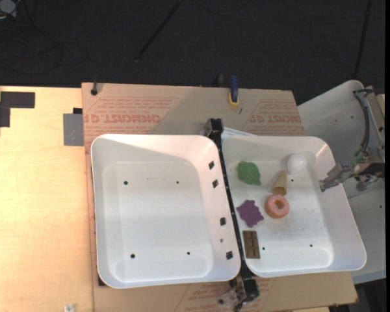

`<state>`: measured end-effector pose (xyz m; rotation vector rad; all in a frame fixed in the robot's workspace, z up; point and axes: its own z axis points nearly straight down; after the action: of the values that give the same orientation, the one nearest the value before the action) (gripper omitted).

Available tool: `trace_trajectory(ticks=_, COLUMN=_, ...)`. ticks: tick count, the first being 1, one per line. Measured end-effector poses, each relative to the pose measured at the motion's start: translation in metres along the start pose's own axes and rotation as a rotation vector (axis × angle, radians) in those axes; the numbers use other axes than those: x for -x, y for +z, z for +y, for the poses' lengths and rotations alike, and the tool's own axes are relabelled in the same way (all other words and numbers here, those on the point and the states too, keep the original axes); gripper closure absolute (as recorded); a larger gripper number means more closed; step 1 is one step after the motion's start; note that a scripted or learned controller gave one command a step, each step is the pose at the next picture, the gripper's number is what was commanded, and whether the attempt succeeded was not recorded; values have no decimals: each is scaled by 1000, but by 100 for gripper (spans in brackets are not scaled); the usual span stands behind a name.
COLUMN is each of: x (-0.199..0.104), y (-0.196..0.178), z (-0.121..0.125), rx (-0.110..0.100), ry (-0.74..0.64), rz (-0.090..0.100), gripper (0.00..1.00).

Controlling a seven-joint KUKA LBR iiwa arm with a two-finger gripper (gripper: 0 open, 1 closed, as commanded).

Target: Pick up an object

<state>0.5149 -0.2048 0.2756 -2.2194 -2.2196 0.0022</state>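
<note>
Bench, one view from above at a slant.

Left bin (110,174): shallow, white, with rounded corners. Small dark holes mark its floor.

Right bin (338,239): shallow, white, set just beside the left bin, with a dark strip of clips (222,200) running along the seam between them. This bin holds all the loose objects.

Contents of the right bin:
- Green lump (249,172), toward the far left part of the floor.
- White rounded object (298,163), toward the far side, hard to make out against the white wall.
- Tan cone-shaped piece (280,182), just in front of the white object, near the doughnut.
- Pink doughnut (277,206) with a pale centre ring, near the middle of the floor.
- Purple flower-like piece (249,212), left of the doughnut and apart from it.
- Brown rectangular block (251,244), near the left wall at the near side.

Gripper (331,179): at the right rim of the right bin, reaching in from the right. It is small and partly blurred, so it cannot be told whether the fingers are apart or together. Nothing is seen between them. It stands apart from every object.

Under the bins: a cardboard sheet (149,112) with reversed red print. A pale wooden surface (32,207) lies to the left.
</note>
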Motion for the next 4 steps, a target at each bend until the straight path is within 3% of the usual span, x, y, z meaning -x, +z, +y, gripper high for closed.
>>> trace_trajectory(ticks=1, x=0, y=-10, z=0, rx=-1, ry=-1, rz=0, gripper=100)
trace_trajectory(ticks=2, x=-66, y=-118, z=-31, rx=9, ry=-7, rz=0, gripper=100)
trace_trajectory(ticks=3, x=-92, y=12, z=-38, rx=-10, ry=-1, rz=3, gripper=100)
trace_trajectory(ticks=4, x=-127, y=-65, z=-26, rx=7, ry=-5, rz=-1, gripper=100)
